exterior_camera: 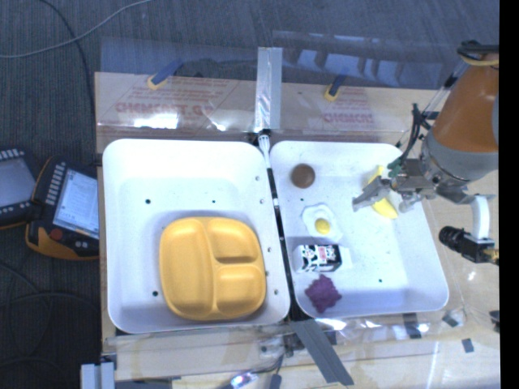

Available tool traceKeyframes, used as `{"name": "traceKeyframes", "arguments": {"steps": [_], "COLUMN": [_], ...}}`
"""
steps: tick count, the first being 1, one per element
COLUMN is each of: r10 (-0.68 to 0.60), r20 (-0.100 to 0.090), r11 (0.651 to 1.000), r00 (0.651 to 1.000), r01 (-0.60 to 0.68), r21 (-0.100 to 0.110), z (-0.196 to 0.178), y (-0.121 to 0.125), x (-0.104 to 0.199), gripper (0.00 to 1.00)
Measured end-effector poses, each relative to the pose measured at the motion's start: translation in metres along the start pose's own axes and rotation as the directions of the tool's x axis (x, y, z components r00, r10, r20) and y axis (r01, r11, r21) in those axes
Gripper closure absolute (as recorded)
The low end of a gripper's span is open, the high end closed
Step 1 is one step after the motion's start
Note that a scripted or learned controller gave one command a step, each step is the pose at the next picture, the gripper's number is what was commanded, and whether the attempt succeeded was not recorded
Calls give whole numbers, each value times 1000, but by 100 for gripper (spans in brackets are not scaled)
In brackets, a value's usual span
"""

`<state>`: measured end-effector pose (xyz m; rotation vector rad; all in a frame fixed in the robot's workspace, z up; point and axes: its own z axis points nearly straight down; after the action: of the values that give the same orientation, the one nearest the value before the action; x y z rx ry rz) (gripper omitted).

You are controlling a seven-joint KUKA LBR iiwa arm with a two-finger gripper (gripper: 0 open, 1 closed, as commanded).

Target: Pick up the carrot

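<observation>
While our gripper hovers over the right bin, we cannot tell its grip; no carrot is identifiable, just a yellow piece beneath it.

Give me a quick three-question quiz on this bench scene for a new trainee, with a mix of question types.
1. True or false: the yellow divided tray shares a bin with the fried egg.
2. The yellow piece beside the claw lies: A) in the tray's bin, B) in the right bin, C) outside both bins.
3. What lies between the fried egg and the purple cluster?

Key: 1 false; 2 B; 3 the black-and-white carton.
</observation>
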<state>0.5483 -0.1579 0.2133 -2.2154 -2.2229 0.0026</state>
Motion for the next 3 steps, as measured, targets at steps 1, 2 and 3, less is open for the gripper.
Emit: {"name": "traceKeyframes", "arguments": {"steps": [1, 2, 3], "r10": [-81, -89, 298], "r20": [1, 1, 0], "r11": [997, 996, 955], "r00": [997, 996, 955], "r01": [81, 89, -298], "r21": [1, -2, -12], "z": [14, 120, 124], "y": [15, 10, 50], "x": [32, 43, 55], "gripper": [0, 0, 0]}}
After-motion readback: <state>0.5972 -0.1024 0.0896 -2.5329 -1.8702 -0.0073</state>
